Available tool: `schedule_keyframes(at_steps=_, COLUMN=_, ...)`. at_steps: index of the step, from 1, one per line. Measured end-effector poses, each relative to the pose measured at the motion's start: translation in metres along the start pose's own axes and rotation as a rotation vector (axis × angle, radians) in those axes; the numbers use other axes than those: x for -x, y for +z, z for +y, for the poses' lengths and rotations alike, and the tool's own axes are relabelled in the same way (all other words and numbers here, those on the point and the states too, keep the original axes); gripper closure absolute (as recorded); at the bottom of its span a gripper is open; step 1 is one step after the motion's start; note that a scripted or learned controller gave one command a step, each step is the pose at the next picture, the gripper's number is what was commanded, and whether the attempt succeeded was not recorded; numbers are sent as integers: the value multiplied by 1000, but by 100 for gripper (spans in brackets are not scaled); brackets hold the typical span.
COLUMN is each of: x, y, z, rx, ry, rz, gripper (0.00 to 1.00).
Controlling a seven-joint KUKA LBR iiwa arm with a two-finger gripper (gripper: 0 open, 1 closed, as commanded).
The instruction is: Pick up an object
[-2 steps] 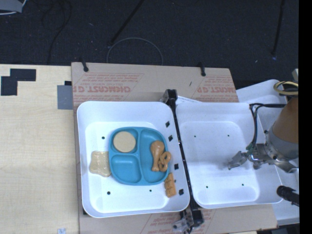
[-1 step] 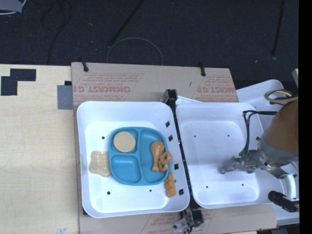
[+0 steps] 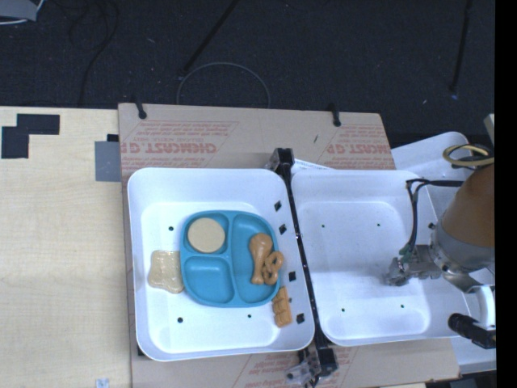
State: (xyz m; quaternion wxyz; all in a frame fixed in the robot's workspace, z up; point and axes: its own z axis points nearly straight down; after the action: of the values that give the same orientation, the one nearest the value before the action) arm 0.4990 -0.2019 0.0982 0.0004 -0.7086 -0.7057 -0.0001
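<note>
At the left of the frame the pale wood counter (image 3: 56, 241) carries a few dark squares near its upper left edge. Next comes a sheet of cardboard (image 3: 250, 140) under both bins, printed in red with text that appears upside down and mirrored; it cannot be read with certainty. The left bin (image 3: 153, 330) holds a blue divided tray (image 3: 214, 285) in its centre. Just beside the tray's left edge lies a beige, bread-like piece (image 3: 166, 271), its long axis running roughly up and down the frame. In the tray's upper left compartment sits a round tan disc (image 3: 205, 234). In the tray's right compartment lies a tan bone-shaped toy (image 3: 261, 257), its long axis near vertical, with a brown pretzel-like piece (image 3: 274, 265) touching its right side. Below the tray's lower right corner, a small orange-brown piece (image 3: 281, 307) lies pointing up and down. The right bin (image 3: 355, 217) has the gripper (image 3: 397, 272) low over its right part, nothing visible between its fingers; whether they are apart or together cannot be told.
</note>
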Motion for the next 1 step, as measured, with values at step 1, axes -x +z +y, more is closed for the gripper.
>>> schedule_keyframes(at_steps=1, x=5, y=-43, z=2, rx=1, ry=-4, rz=-1, gripper=100)
